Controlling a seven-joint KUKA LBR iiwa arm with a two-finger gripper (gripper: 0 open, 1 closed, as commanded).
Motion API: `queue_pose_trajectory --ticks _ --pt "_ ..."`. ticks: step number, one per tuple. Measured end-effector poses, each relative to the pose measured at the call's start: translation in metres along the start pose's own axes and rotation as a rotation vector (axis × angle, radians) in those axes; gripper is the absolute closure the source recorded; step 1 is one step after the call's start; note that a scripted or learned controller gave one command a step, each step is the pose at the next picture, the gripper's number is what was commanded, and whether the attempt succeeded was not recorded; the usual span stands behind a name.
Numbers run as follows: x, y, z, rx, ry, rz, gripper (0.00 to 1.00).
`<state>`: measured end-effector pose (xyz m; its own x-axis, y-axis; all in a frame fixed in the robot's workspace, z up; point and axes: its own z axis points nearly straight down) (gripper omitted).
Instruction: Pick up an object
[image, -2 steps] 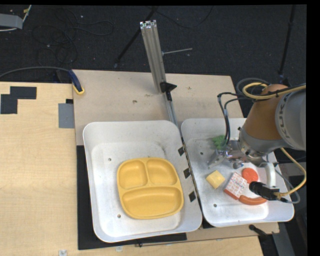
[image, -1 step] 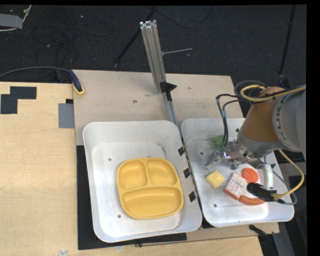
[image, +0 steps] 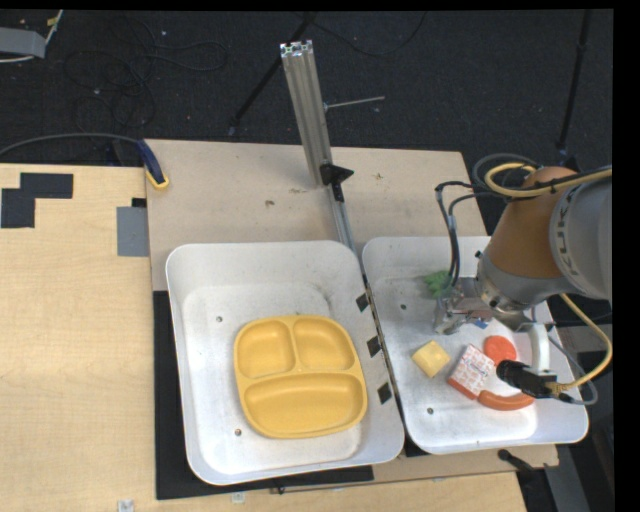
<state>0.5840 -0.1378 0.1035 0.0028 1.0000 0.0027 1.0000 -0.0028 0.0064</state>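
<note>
The right bin (image: 420, 425) holds a pale yellow block (image: 431, 358), a red and white packet (image: 471, 371), a round red piece (image: 500, 349), an orange curved piece (image: 505, 402) and a small green item (image: 437, 283). My gripper (image: 452, 318) hangs low over this bin, just above and right of the yellow block and below the green item. The arm's orange band (image: 525, 240) stands over the bin's right side and hides part of it. I see nothing between the fingers.
The left bin (image: 200, 300) carries a yellow divided plate (image: 298, 375). A metal post (image: 310, 110) rises behind the bins. Black cables (image: 555, 385) trail along the right bin's right side.
</note>
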Motion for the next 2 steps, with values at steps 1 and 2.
queue_pose_trajectory --ticks 1,2 --pt "0.001 0.007 -0.061 0.003 -0.003 -0.004 1.0" --pt "0.002 0.008 -0.125 0.001 -0.004 -0.004 1.0"
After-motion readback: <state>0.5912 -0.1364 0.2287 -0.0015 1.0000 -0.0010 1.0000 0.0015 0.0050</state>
